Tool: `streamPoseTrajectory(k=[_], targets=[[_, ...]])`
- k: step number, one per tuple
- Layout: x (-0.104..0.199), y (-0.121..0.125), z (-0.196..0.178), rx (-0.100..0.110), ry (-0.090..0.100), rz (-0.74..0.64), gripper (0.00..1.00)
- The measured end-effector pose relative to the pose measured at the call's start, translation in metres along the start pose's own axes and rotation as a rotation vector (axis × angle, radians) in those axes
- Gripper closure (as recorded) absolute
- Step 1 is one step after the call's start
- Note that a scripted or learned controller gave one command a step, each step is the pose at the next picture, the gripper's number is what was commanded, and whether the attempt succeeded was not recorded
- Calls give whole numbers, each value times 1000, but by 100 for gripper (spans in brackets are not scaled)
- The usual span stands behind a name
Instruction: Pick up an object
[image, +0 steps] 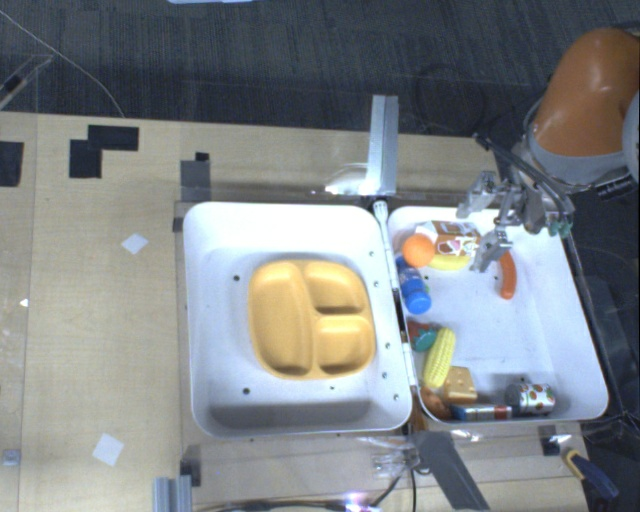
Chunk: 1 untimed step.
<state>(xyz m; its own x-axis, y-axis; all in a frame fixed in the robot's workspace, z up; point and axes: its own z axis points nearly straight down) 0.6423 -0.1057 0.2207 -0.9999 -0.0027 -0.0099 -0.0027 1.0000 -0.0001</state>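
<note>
My gripper (483, 228) hangs open over the back of the right bin (560, 345), with nothing between its fingers. Just below and left of it lie a small red-and-white box (455, 240), a yellow piece (449, 263) and an orange ball (417, 250). A red-orange sausage-shaped toy (507, 276) lies just right of the gripper. A blue bottle (413, 292) rests against the bin's left wall. At the front of the bin are a corn cob (439, 358), a tan block (460, 382) and a small can (535, 397).
The left bin (215, 330) holds a yellow divided plate (308, 317). A metal post (384, 140) stands behind the wall between the two bins. The arm's orange band (585, 90) rises at the upper right. Bare white floor shows in the middle of the right bin.
</note>
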Motion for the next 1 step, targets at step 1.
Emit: streamPoseTrajectory(k=[1], targets=[[-21, -88, 55, 2, 2, 379, 0]])
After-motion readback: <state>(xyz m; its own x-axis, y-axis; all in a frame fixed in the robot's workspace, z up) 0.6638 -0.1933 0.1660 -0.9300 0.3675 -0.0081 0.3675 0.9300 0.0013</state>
